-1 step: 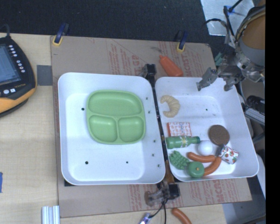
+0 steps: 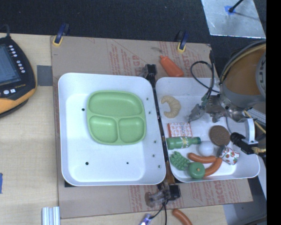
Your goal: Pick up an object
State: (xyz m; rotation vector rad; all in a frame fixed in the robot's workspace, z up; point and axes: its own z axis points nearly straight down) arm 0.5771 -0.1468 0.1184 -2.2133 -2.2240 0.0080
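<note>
The right bin [image 2: 187,86] holds a pale croissant [image 2: 171,105], a red-and-white packet [image 2: 176,129], a green bottle [image 2: 182,142], a white egg [image 2: 205,148], a brown round cookie [image 2: 219,135], an orange sausage [image 2: 207,160], a green round piece [image 2: 196,170], a green bumpy toy [image 2: 179,161] and a strawberry-print item [image 2: 230,156]. My gripper [image 2: 197,112] hangs low over the bin's middle, right of the croissant and above the packet. Nothing shows in its grasp. The arm's body hides the bin's right side.
The left bin [image 2: 72,125] carries a green divided plate [image 2: 116,117]. An orange carrot [image 2: 171,66] lies behind the bins and another orange piece [image 2: 183,216] in front. A teach pendant [image 2: 9,76] rests at the far left.
</note>
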